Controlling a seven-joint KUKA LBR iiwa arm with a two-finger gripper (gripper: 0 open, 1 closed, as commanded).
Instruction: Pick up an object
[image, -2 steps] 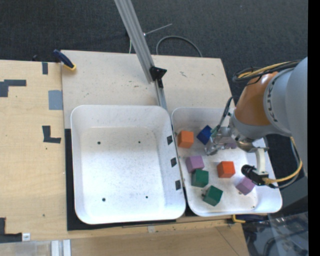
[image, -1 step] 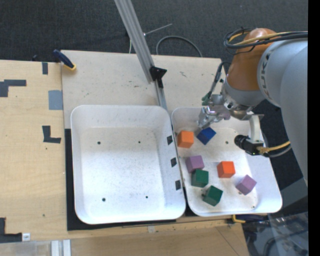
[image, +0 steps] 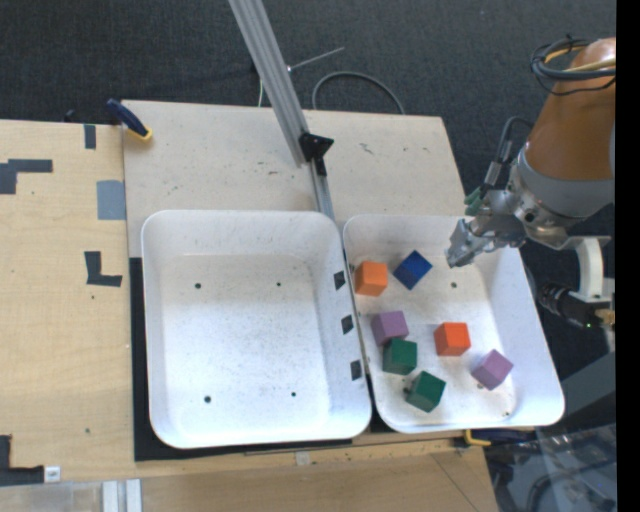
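Seven blocks in right bin (image: 530, 330) — gripper (image: 458, 252) above.

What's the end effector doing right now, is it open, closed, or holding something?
End effector: cannot be told whether open or closed; it hangs above the right bin, near the blue cube, with nothing visibly held.

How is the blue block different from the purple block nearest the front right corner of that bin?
The blue block lies near the back of the right bin, just left of the gripper; the purple block lies near the front, far from it. The blue block has an orange block beside it; the purple one sits more apart. Both look like similar small cubes, turned at an angle.
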